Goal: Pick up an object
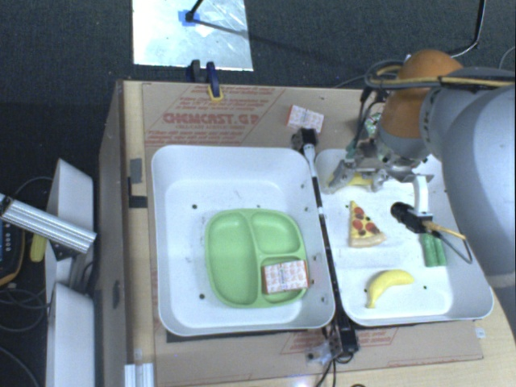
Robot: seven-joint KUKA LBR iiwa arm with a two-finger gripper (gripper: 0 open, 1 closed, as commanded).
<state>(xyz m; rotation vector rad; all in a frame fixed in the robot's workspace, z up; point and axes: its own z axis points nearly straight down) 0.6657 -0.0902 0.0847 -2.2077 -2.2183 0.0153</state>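
Note:
My gripper (358,177) hangs low over the far left corner of the right bin (459,301), and its grey fingers (337,177) stand open. A small yellow thing (360,183) shows between them at the bin floor; whether they touch it I cannot tell. A toy pizza slice (364,225) lies just nearer than the gripper. A yellow banana (389,284) lies near the bin's front. A green stick-shaped thing (434,251) lies to the right of the pizza slice.
The left bin (177,184) holds a green divided plate (242,256) with a small patterned box (285,276) on its near right section. Another small patterned box (305,118) lies on the cardboard behind the bins. The arm covers the right bin's far right part.

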